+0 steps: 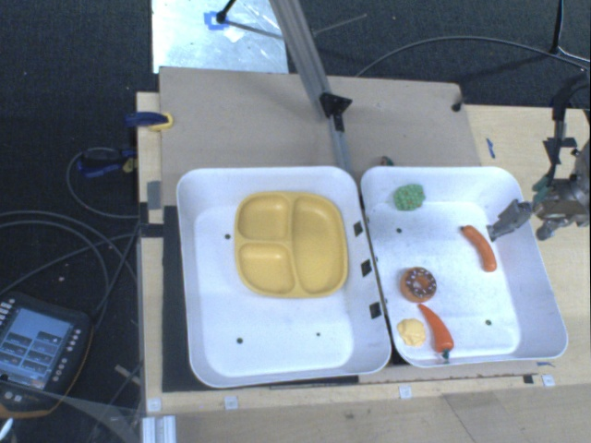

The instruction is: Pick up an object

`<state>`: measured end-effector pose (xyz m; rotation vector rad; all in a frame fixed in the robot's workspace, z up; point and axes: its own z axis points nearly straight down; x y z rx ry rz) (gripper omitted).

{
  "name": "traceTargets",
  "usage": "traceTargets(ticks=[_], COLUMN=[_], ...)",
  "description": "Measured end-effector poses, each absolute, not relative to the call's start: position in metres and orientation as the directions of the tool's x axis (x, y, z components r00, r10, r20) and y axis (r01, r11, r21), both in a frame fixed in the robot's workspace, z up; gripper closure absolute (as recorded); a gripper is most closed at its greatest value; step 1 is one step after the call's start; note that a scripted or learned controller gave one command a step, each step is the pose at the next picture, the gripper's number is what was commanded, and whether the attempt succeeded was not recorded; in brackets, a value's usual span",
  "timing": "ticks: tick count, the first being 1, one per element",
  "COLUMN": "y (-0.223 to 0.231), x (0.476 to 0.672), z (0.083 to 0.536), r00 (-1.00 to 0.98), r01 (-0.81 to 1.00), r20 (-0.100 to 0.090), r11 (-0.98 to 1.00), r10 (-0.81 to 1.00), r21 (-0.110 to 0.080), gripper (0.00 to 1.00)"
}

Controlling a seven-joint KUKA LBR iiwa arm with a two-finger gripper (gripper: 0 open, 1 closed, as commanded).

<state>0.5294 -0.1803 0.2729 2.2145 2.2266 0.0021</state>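
In the right bin [531,317] lie a green broccoli piece [408,197], an orange sausage [479,246], a chocolate donut [418,284], an orange carrot [437,329] and a small pale yellow lump [412,332]. My gripper [529,224] hangs over the bin's right rim, just right of the sausage and apart from it. It is open, its two fingers spread with nothing between them.
The left bin [208,340] holds a yellow three-compartment plate [291,244]. A grey pole [305,49] slants across the board behind the bins. Cables and a teach pendant [32,340] lie on the floor at the left.
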Motion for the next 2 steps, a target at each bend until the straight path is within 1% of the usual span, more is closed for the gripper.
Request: traceTargets(ticks=[1,2], y=[-0.18,-0.17], x=[0.53,0.532], z=[0.273,0.218], r00=[-0.004,-0.002], r01=[1.0,1.0], r20=[0.0,0.001], r11=[0.004,0.002], r10=[1.0,1.0], r21=[0.002,-0.003], gripper=[0.0,0.0])
